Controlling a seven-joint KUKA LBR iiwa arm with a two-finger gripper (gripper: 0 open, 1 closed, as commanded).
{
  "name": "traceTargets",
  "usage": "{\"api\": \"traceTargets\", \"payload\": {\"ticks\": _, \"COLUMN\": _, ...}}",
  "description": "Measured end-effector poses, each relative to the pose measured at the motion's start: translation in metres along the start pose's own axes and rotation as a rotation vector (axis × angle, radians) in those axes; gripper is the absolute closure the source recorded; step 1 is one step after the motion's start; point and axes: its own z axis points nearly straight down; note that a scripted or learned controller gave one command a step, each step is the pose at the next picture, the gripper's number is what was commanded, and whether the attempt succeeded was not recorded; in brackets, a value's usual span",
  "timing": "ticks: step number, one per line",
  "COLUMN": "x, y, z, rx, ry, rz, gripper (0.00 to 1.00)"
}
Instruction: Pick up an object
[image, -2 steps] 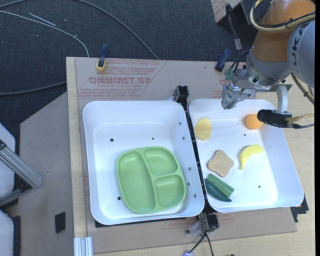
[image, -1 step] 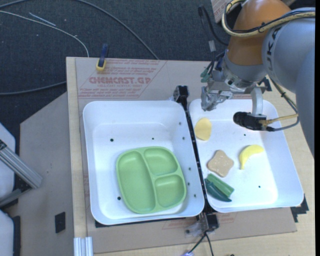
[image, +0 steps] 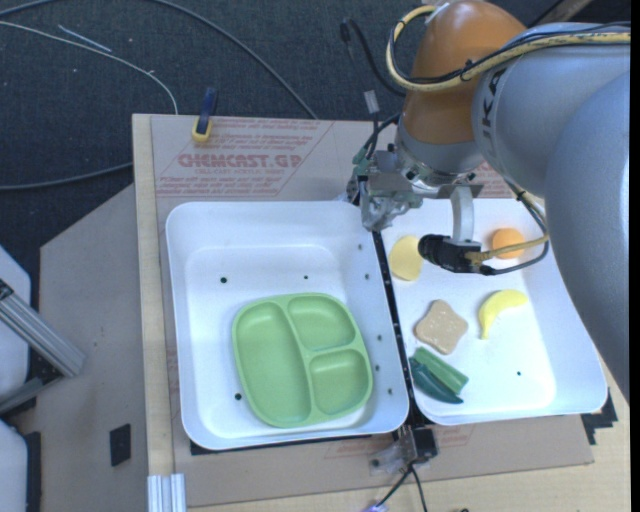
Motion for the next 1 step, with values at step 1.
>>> {"api": "traceTargets", "payload": {"ticks": 1, "x": 0.0444, "y": -0.0112, "z": -0.0073, "rx": -0.001, "ry": 0.0, "rz": 0.0, "gripper": 1.0}}
